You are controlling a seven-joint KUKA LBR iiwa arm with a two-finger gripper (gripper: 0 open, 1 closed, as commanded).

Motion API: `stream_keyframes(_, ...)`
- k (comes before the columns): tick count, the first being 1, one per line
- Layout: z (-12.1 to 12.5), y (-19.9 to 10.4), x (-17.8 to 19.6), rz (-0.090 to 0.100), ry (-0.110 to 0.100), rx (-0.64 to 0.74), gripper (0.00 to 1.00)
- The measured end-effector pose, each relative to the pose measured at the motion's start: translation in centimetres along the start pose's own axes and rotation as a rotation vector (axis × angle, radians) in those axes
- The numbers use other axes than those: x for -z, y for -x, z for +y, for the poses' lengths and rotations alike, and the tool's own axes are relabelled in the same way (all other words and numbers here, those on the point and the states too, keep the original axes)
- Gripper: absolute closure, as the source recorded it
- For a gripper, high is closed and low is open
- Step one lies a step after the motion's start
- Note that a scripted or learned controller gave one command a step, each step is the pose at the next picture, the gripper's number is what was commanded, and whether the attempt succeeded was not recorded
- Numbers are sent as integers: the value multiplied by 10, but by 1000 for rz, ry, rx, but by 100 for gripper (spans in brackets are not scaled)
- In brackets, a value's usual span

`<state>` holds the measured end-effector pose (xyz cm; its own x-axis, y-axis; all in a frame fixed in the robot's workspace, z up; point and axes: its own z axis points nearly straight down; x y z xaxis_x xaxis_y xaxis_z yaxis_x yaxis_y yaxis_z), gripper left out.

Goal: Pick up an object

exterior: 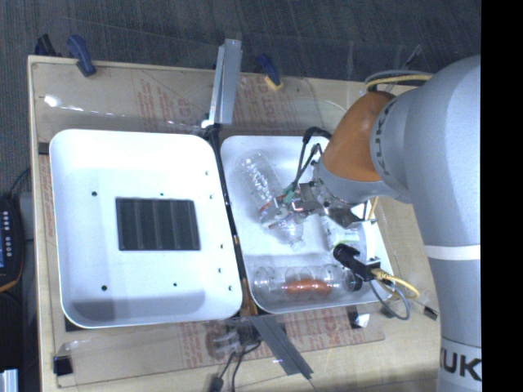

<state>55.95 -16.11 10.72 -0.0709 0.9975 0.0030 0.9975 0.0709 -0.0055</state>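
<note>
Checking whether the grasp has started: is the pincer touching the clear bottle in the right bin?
Cannot tell. In the camera view the pincer overlaps the clear bottle, but the see-through plastic hides any contact or gap.

A dark grey carpeted floor (245, 15) is stretching across the top, beyond a pale wooden bench top (122, 96) printed with faded red lettering. Blue spring clamps (82, 55) are gripping its far edge. A grey metal bar (225, 80) is lying along the bench's middle, and bright overhead light is glaring off the clear plastic sheeting (327, 96).
</note>
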Motion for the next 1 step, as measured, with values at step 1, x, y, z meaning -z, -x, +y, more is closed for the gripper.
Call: stream_keyframes(1, 75, 19, 112, 4, -24, 114, 100)
